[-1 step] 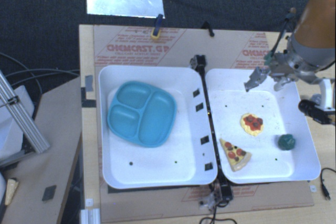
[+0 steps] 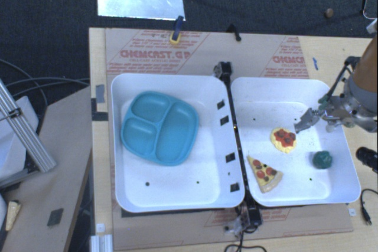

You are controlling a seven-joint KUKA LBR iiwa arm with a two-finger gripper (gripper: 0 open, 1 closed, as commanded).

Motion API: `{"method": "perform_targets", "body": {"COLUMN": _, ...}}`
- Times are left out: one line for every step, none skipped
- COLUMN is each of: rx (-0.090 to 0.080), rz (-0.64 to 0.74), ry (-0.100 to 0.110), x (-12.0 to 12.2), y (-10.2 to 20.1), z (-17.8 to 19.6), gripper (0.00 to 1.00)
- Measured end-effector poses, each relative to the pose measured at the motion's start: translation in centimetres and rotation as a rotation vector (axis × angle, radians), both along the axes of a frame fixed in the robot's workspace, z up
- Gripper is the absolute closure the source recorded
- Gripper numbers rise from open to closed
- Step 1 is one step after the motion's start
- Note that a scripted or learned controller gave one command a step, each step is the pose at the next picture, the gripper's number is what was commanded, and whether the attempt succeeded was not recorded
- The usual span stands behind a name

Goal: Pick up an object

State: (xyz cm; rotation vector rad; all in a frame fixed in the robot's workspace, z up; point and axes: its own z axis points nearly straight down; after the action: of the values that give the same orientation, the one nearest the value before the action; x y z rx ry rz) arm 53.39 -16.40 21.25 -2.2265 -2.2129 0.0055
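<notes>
In the right bin (image 2: pixel 260 97) lie three small things: a round yellow toy with red dots (image 2: pixel 284 139), a pizza slice toy (image 2: pixel 264 173) near the front, and a dark green lump (image 2: pixel 322 159) toward the right wall. My gripper (image 2: pixel 308 120) reaches in from the right and hovers just above and to the right of the round yellow toy. Nothing shows between its fingers.
The left bin (image 2: pixel 136 186) holds a blue divided plate (image 2: pixel 159 127). A black divider with clips (image 2: pixel 230 133) runs between the two bins. The bench's cardboard surface (image 2: pixel 159 50) extends behind the bins.
</notes>
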Motion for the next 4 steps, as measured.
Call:
{"method": "perform_targets", "body": {"rx": 0.005, "rz": 0.005, "ry": -0.005, "x": -4.8, "y": -3.2, "z": -10.1, "gripper": 0.0}}
{"method": "perform_targets", "body": {"rx": 0.011, "rz": 0.02, "ry": -0.008, "x": 1.1, "y": -0.9, "z": -12.8, "gripper": 0.0}}
{"method": "perform_targets", "body": {"rx": 0.006, "rz": 0.018, "ry": -0.003, "x": -0.9, "y": 8.2, "z": -12.9, "gripper": 0.0}}
{"method": "perform_targets", "body": {"rx": 0.002, "rz": 0.014, "ry": -0.019, "x": -4.5, "y": 11.2, "z": 1.3, "gripper": 0.0}}
